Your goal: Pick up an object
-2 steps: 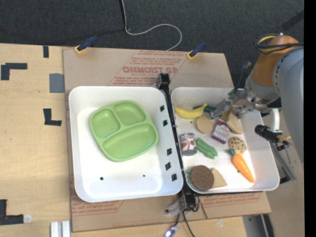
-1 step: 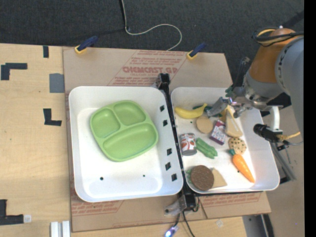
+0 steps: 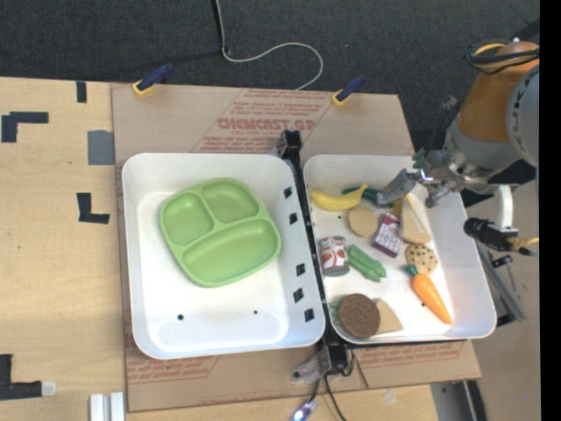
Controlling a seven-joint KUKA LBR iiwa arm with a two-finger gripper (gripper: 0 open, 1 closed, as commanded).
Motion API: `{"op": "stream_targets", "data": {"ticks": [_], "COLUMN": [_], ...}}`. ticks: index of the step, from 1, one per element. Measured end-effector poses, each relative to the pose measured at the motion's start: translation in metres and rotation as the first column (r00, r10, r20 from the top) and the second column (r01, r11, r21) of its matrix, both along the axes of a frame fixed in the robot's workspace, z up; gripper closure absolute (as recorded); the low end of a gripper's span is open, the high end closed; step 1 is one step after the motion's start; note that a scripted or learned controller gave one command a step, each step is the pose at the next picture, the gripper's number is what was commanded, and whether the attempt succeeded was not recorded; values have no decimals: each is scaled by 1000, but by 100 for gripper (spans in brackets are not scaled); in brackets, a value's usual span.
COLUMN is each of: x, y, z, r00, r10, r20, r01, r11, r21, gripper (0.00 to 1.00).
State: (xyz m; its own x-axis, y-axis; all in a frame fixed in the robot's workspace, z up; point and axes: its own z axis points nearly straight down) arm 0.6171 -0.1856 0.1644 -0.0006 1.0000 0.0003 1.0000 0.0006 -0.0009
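Over the right-hand shallow white bin [image 3: 480, 274], upper right of frame, the spread, empty pincer [image 3: 414, 189] is poised in approach; descent onto the pale wedge-shaped toy [image 3: 414, 221] beneath is judged next.

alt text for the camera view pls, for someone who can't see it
A grey robot arm with an orange band holds its pincer over the right white bin, which holds toy food: a yellow banana, orange carrot, small can and dark round cookie. The left white bin holds a green divided plate.
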Motion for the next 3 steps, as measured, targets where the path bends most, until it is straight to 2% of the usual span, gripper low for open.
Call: {"op": "stream_targets", "data": {"ticks": [1,2,3], "x": [1,16,-24], "y": [1,46,76], "z": [9,-80,-56], "r00": [1000,1000,1000], "r10": [2,3,0], "r20": [0,5,-3], "r01": [-2,-3,0], "r11": [1000,1000,1000], "r21": [-1,-5,0], "gripper": [100,100,100]}}
